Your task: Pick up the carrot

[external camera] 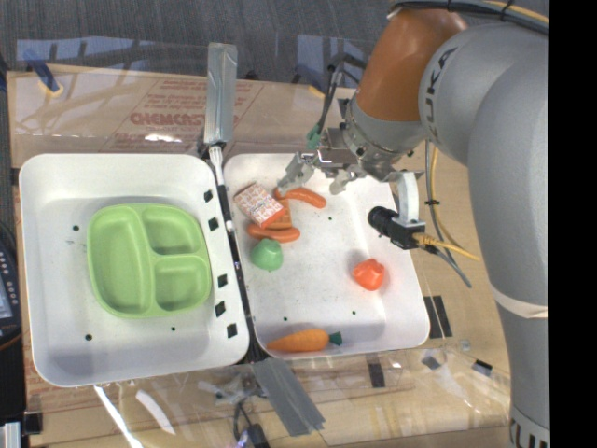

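Carrot (300,342) lying on its side against the near wall of the right bin (403,299), green top pointing right, orange body unobstructed. Well apart from red pepper (369,274), green lime-like piece (267,256) and small snack box (258,205) further back. End effector (315,177) at the far side of the bin over an orange sausage-like piece (303,197), fingers apart, nothing between them. Best approach: travel to near wall, align fingers across carrot's short axis, descend mid-body, mind the wall clearance
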Controlling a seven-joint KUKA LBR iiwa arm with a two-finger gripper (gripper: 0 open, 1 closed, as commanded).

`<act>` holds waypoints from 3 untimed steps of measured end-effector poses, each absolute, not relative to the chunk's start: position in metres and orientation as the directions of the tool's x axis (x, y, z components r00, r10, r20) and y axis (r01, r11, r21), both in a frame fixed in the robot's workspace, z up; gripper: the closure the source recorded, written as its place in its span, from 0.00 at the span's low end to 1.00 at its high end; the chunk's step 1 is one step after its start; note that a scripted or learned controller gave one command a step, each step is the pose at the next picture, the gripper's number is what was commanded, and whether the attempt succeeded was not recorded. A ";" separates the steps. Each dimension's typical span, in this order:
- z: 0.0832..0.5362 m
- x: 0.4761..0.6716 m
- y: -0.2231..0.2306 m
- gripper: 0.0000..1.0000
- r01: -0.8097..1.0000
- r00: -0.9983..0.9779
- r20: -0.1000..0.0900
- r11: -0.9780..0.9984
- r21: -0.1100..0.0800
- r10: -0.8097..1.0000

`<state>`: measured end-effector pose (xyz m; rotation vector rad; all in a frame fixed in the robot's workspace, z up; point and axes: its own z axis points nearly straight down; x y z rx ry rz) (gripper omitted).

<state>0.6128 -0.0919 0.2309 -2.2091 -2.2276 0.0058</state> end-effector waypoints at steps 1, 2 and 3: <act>0.140 0.547 -0.111 0.00 1.000 -0.019 0.001 0.019 -0.008 1.000; 0.250 0.597 -0.184 0.00 1.000 -0.022 -0.002 0.022 0.002 1.000; 0.100 0.530 -0.180 0.00 0.991 -0.135 0.003 0.135 -0.006 0.991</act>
